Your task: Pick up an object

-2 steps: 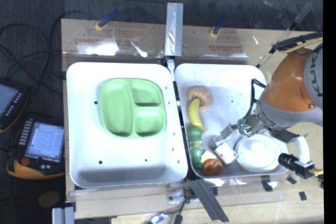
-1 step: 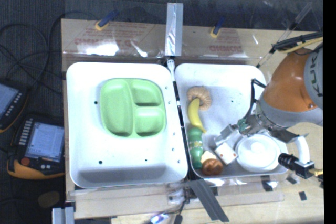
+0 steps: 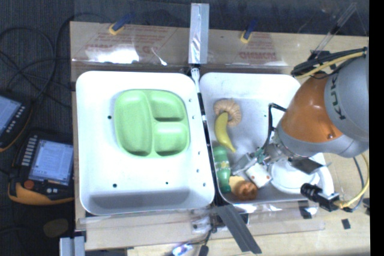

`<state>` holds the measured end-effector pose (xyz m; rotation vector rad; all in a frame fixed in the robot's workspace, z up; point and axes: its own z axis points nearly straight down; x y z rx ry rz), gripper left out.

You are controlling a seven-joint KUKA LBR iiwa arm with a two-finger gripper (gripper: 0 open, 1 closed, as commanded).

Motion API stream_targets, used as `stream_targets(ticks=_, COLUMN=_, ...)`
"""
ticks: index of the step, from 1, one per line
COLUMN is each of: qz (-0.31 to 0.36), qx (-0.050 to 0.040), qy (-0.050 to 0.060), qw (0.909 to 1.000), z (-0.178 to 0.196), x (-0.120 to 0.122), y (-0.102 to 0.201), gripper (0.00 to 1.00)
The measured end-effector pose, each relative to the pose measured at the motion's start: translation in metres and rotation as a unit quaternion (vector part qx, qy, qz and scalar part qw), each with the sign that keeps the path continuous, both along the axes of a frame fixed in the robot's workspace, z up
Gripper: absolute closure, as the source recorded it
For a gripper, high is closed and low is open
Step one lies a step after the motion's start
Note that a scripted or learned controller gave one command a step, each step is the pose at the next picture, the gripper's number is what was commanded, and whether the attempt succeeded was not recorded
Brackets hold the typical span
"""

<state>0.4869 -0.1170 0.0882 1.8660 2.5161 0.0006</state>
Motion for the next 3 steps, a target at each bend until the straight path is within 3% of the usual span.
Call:
stream_targets(ticks=1, qz=0.000, qx=0.0016, qy=0.000, qw=1.0000, z=0.0075, x=0.0019, y=0.0007, gripper=1.00)
stream_targets(ticks=2, qz=0.000, qx=0.0016, qy=0.000, qw=1.0000, z=0.0074, x=0.0018, y=0.0007, gripper=0.00)
stream_targets(ticks=3, qz=-0.005, qx=-0.0002, qy=-0.002, qw=1.0000, z=0.0017, x=0.0008, y=0.0014, gripper=0.00)
